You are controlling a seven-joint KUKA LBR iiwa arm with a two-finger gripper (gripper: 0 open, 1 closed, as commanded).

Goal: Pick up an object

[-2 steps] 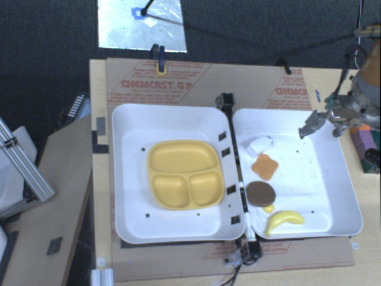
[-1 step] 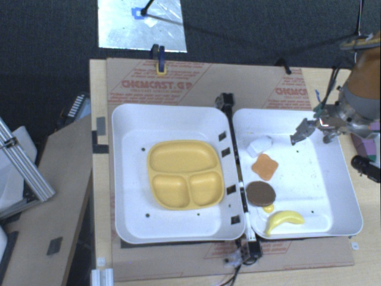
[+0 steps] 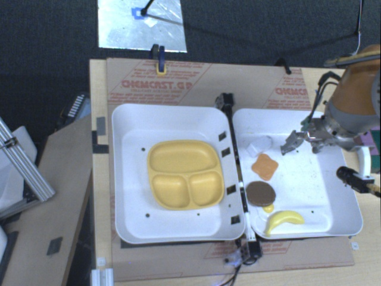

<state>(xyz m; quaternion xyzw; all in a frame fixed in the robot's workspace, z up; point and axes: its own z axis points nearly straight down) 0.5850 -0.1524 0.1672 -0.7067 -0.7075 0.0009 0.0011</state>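
In the right bin (image 3: pixel 342 204) lie an orange toast-like slice (image 3: pixel 265 166), a brown round disc (image 3: pixel 261 193) and a yellow banana (image 3: pixel 284 220) near the front wall. A small yellow bit (image 3: pixel 268 208) peeks out just below the disc. A pale, nearly clear object (image 3: pixel 260 143) rests near the bin's back left. My gripper (image 3: pixel 304 146) hangs over the back middle of the right bin, to the right of and beyond the orange slice. It is open, with its two fingers spread and nothing between them.
The left bin (image 3: pixel 128 159) holds a yellow divided plate (image 3: pixel 181 173). A black clip strip (image 3: pixel 233 159) runs along the seam between the bins. The grey arm with its orange band (image 3: pixel 357 88) comes in from the right, over the right bin's back corner.
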